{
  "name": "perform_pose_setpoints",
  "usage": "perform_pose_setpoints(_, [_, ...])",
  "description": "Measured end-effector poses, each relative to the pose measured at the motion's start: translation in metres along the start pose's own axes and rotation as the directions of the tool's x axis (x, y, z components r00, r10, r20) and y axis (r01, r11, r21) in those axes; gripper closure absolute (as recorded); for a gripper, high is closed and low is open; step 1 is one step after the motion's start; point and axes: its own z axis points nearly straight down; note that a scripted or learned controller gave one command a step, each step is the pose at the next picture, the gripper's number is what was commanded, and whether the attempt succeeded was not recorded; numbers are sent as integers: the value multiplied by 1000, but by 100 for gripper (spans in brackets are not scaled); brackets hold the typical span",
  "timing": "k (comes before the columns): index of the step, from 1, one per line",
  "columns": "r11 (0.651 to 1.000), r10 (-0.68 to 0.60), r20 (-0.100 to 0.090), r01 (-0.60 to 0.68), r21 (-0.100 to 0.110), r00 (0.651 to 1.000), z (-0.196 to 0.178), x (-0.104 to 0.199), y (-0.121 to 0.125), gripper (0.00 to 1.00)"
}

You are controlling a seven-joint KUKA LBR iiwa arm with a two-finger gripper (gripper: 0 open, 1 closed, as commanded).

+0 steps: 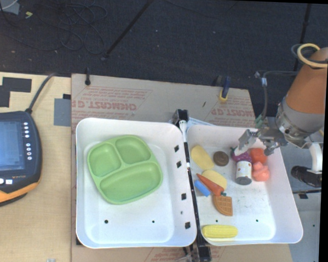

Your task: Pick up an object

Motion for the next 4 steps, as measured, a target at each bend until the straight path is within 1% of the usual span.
perform_pose_setpoints(1, [1000, -1, -2, 1, 5, 1000, 63, 8, 19, 0])
perform_pose_setpoints(2, [1000, -1, 0, 1, -5, 1000, 110, 0, 26, 0])
perform_pose_setpoints(3, [1000, 5, 2, -5, -14, 1000, 139, 42, -57, 0])
perform_pose_setpoints(4, [1000, 2, 3, -2, -7, 1000, 136, 53, -123, 0])
